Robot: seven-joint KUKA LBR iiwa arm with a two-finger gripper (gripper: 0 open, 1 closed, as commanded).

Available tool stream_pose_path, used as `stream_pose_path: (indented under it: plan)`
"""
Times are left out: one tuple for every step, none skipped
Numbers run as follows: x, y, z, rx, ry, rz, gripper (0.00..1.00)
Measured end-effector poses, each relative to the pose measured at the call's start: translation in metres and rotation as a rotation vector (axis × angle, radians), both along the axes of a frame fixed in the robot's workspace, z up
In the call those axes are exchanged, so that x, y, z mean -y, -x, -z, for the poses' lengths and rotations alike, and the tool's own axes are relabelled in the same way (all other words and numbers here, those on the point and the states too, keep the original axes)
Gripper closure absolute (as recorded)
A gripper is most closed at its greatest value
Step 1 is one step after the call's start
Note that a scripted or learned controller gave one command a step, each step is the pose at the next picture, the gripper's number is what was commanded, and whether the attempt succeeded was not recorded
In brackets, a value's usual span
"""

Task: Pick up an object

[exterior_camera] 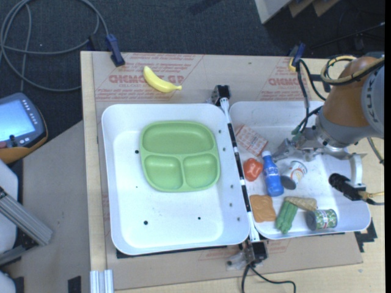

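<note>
Left of the claw (297, 153), whose grip I cannot tell, a cardboard-covered bench (183, 69) stands on dark carpet floor (153, 11).

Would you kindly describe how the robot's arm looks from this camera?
The arm is a rounded grey body with a wide orange band above the wrist. Dark cables loop over its top. Its pincer end is pale metal, with small wires around it.

Red lettering is printed across the cardboard sheet (201, 66) under the bins, but it is too faint to be read with certainty.
</note>
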State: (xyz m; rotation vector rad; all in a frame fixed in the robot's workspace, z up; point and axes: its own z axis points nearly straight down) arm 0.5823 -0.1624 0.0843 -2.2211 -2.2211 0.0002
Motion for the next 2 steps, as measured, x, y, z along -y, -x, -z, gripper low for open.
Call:
stream_pose_path:
  plan:
    - [-0.010, 0.044, 0.000, -0.001, -0.001, 0.001, 0.00]
    - [-0.025, 0.083, 0.000, -0.001, -0.001, 0.001, 0.00]
